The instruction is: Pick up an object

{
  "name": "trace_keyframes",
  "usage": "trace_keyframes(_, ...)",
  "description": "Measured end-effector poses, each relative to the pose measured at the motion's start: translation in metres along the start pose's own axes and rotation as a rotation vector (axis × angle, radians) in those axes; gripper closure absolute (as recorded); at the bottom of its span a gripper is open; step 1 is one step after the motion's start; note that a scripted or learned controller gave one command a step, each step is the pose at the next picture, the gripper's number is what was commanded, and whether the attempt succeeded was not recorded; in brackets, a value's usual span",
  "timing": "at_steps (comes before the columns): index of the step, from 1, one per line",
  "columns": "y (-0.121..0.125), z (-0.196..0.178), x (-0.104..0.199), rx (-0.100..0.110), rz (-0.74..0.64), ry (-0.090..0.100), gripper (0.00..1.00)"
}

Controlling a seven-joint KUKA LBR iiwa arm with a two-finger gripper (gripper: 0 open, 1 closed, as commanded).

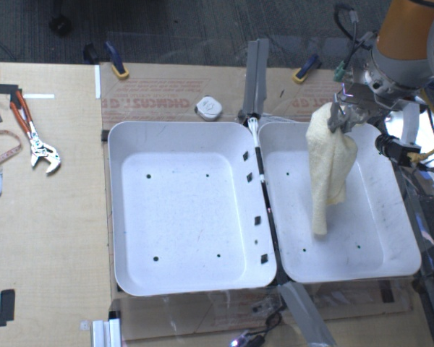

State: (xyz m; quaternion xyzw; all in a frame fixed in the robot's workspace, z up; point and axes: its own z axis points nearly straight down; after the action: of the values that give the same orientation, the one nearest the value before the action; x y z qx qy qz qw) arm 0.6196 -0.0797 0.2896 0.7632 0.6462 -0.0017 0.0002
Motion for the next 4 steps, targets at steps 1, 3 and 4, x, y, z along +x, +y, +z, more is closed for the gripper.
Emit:
trace_keyframes(1,0.0,0.0,0.0,0.0,0.0,0.0,0.0)
trace_keyframes(3,-0.073,0.189,-0.079,0.0,-0.176,0.002,0.0)
trace_keyframes(4,-0.094,0.198,-0.043,-0.002,-0.292,0.003,0.0)
